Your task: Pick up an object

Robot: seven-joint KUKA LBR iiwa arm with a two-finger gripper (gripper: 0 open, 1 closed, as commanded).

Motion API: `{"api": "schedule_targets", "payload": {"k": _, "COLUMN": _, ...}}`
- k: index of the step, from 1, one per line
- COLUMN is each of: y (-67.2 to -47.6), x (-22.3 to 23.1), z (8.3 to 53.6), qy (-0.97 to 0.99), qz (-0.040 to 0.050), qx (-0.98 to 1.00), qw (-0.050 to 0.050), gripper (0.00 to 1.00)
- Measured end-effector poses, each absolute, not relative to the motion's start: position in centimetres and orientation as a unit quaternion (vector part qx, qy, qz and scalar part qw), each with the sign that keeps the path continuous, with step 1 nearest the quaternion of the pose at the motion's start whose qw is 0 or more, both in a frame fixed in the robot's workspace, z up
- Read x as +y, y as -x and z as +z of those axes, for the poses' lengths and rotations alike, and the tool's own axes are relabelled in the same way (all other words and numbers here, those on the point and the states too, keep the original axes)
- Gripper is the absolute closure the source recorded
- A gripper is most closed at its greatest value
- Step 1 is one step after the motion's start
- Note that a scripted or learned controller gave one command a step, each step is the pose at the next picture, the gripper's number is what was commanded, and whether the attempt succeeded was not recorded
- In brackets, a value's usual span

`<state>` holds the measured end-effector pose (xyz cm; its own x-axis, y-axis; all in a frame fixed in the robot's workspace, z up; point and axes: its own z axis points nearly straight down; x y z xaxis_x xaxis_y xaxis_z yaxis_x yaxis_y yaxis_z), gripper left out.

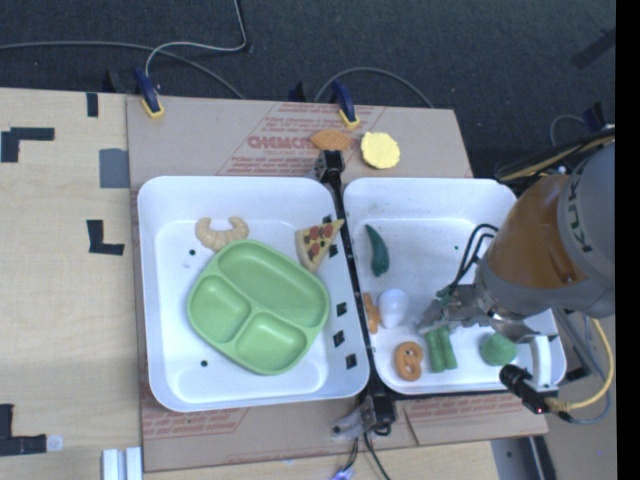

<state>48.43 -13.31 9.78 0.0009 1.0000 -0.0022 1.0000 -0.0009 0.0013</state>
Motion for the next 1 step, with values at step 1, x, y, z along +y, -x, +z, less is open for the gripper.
{"api": "schedule_targets", "payload": {"k": 1, "y": -51.18, "x": -6.28, "z": 18.41, "qy": -0.706, "qz": -0.0001, "qx": 0.708, "qw": 0.0, "gripper": 1.0}}
